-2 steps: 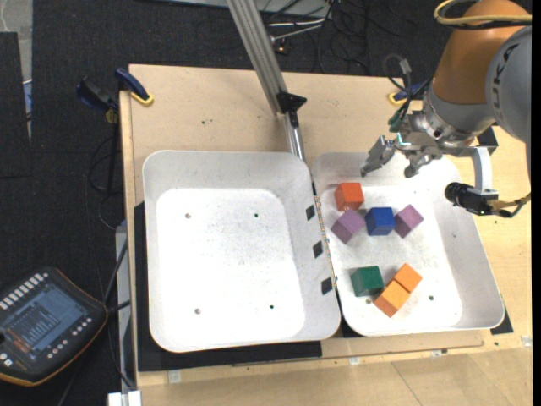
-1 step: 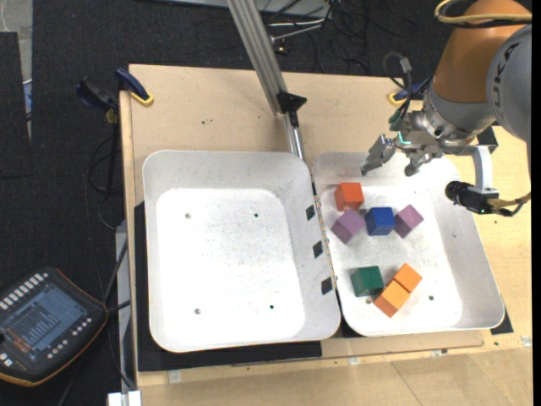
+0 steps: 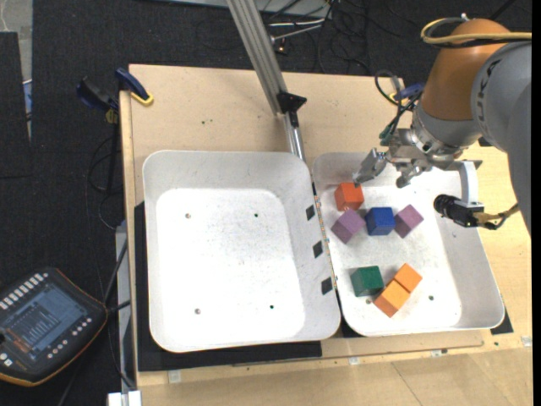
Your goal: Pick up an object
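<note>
From my station I see the two fingers of the gripper (image 3: 387, 167) standing apart, with nothing between them, above the far edge of the right white bin (image 3: 473, 277). Just below the left finger is the small orange-red cube (image 3: 348, 196), which I judge to be the nearest thing to take; it sits near the inner wall of this bin, at the far side. Close beside it lie a light purple cube (image 3: 348, 225), a blue cube (image 3: 380, 220) and a second purple cube (image 3: 408, 219), in a loose row, near each other but I cannot tell if they touch. Nearer to the camera there is a dark green cube (image 3: 367, 280) and two orange cubes (image 3: 399, 289) that lie against each other. The blocks look rigid and light, probably wood or foam, with flat sides, so I expect they do not deform and are not fragile. I would take the orange-red cube on two opposite flat faces, low enough that it does not tip out. The painted surface may be a little slippery. The purple neighbour leaves little room on that side. The left white bin (image 3: 169, 176) holds no blocks.
</note>
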You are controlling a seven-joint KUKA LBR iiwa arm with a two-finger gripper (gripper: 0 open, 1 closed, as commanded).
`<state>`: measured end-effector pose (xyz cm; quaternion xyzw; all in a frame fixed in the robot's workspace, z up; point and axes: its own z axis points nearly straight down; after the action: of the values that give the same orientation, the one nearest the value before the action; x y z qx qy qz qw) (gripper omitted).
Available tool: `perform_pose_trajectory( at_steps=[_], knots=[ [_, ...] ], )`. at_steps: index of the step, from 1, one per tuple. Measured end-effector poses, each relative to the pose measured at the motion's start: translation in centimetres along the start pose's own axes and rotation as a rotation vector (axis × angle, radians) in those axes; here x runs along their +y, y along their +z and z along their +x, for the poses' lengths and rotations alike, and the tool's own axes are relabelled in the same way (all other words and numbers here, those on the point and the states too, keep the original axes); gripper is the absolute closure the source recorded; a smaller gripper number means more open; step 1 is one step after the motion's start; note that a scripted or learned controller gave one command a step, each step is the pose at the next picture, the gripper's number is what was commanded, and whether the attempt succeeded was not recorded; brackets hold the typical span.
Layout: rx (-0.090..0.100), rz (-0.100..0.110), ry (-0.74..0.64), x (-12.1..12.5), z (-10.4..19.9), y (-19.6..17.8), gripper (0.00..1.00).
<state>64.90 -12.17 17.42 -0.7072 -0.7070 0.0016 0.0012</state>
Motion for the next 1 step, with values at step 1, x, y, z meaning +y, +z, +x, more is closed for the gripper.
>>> perform_pose_trajectory(
  at_steps=[1],
  knots=[
    [0.001,-0.004,-0.003,1.07,0.15,4.99,0.00]
  ],
)
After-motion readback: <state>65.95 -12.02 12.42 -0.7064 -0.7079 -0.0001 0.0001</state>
